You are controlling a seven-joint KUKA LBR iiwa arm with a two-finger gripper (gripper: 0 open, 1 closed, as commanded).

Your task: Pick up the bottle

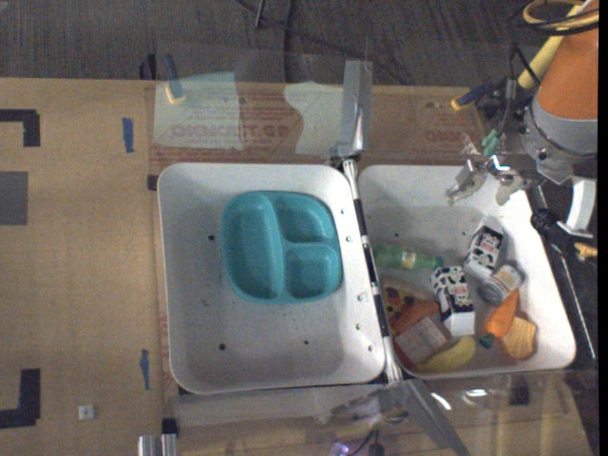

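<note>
The bottle (407, 257), green and clear, lies on its side at the left wall of the right bin (418, 198), beside cartons and toy food. The left bin (190, 331) holds a teal divided tray (282, 246). Both rest on a tan desk (76, 283). The pincer (472, 180) hovers at upper right, fingers apart, holding nothing.

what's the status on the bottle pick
Gripper over right bin's far edge, holding nothing. Bottle lying at bin's left wall, untouched. Cartons close by its right end.
</note>
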